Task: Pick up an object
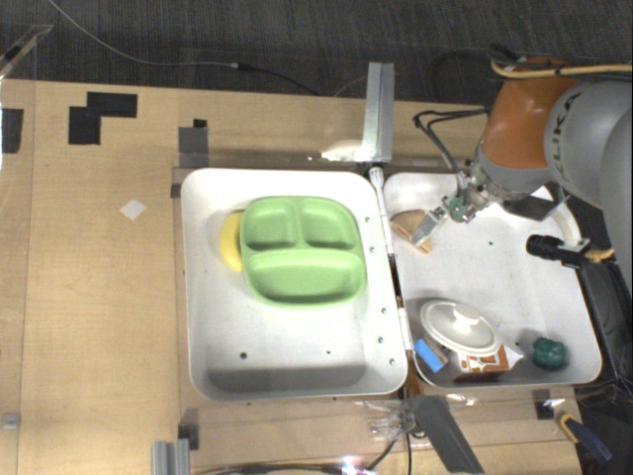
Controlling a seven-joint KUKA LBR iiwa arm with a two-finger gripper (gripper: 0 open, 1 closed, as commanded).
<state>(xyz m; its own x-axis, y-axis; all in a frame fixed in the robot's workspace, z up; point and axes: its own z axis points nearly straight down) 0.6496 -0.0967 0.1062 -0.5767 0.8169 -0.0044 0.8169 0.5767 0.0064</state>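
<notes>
- Two white bins sit side by side on the wooden surface (pixel 99 295).
- The left bin (pixel 287 364) holds a green tray (pixel 300 248) with three little sections, and a yellow thing (pixel 229 242) peeks out from under the tray's left edge.
- The right bin (pixel 495 275) holds more things: a small tan piece (pixel 406 227) near the top left corner, a white lid (pixel 458 327) with a knob, a blue block (pixel 428 355) just beside the lid, a brown and white box (pixel 487 363) and a dark green ball (pixel 550 353) near the bottom right corner.
- The grey arm (pixel 584 137) reaches in from the right, and its claw (pixel 425 230) hangs low over the top left part of the right bin — right next to the tan piece.
- I cannot tell how the claw is set; it is too small and blurry.
- I think the tan piece is the thing it is going for.
- Nothing looks lifted — every thing lies down in its bin.
- So the job looks just begun: the grab and the lift are both left to do.
</notes>
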